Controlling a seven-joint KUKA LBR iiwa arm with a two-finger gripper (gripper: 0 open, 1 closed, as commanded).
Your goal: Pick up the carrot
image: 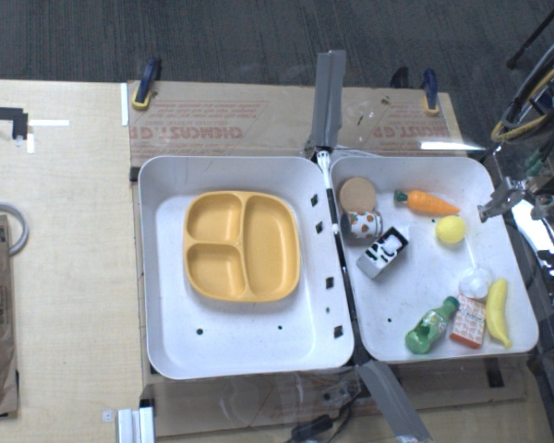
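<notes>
Carrot (pixel 427 203) seemingly beside lemon (pixel 451 230)

A shiny metallic end effector (pixel 504 201) shows at the right edge, with black and yellow cables (pixel 533 90) above.

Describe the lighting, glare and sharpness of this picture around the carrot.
Camera view: even overhead light, soft short shadows; the carrot is reasonably sharp against the right bin, whose white floor is bright but not blown out; metal at the right edge glints, where the pincer looks small and indistinct.
</notes>
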